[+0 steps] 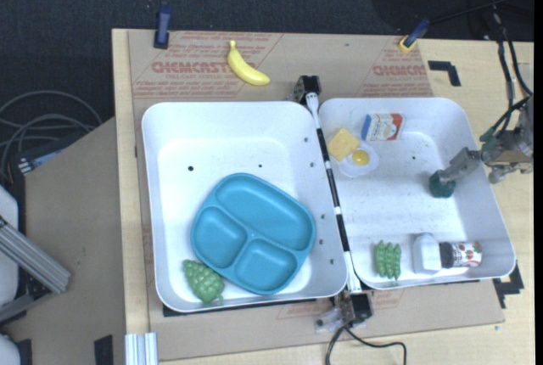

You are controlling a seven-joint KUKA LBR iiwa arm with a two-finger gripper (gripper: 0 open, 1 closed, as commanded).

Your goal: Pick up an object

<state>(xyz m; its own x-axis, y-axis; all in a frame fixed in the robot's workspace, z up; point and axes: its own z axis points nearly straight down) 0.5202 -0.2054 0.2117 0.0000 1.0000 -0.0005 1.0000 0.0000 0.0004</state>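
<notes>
In the right bin [475, 151], near its right wall, the gripper [442, 183] reaches in from the right edge with a dark green tip low over the white floor. Whether the pincer is wide, narrow or closed on anything cannot be told at this scale; nothing is visibly between its tips.

Candidate objects in the right bin: a small carton [383, 126] with blue and red print near the far wall; a yellow wedge [343, 143] just beside it; a small yellow ball [361, 158] touching or nearly touching the wedge; green pea pods [387, 259] near the front wall; a white bottle [445, 254] lying on its side, with a red label, at the front right.

Nearest to the gripper: the bottle, then the pea pods. Both are apart from it.

Handling judgement: all look like light toy items. The bottle is probably rigid plastic, smooth and round, so liable to roll or squirt out of a pinch; best taken across its body at mid-length, fingers square to its long axis. The pea pods look flatter and bumpy, offering better friction, gripped across the narrow width.

Left bin [170, 143] holds a blue divided plate [252, 232] and a green knobbly item [204, 281] at the front corner. A banana [246, 67] lies on the bench beyond the bins.
</notes>
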